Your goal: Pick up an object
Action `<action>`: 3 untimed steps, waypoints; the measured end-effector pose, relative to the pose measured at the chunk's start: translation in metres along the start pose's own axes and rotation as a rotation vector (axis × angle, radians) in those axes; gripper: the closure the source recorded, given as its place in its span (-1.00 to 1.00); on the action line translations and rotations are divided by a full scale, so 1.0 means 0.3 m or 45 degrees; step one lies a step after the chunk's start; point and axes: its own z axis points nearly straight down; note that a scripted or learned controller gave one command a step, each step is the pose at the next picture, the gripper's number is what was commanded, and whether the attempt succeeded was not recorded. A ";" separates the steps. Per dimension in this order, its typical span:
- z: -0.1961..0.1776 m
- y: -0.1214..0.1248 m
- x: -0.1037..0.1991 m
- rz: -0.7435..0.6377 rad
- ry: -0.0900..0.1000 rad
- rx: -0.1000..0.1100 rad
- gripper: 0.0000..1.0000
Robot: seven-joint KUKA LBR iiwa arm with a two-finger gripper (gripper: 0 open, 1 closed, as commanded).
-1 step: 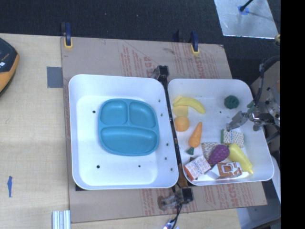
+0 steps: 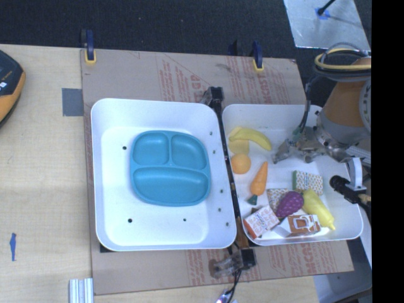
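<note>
Toy food is lying heaped in the right bin (image 2: 353, 232): banana (image 2: 251, 137) at 11 o'clock, orange (image 2: 240, 164) just below it, carrot (image 2: 259, 178) near centre, purple grapes (image 2: 289, 203), a yellow piece (image 2: 319, 210) and small cartons (image 2: 282, 221) crowding 6 o'clock. The end effector (image 2: 302, 145) is hanging over the bin's 1 o'clock area, holding nothing, finger spread impossible to tell. The left bin (image 2: 107, 169) on the desk (image 2: 44, 188) is carrying a blue divided plate (image 2: 169, 168).
</note>
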 end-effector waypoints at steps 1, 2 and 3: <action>-0.015 0.189 0.055 0.010 0.013 0.025 -1.00; -0.018 -0.043 0.314 -0.002 0.007 0.008 -1.00; -0.019 -0.172 0.303 0.007 0.002 0.006 -1.00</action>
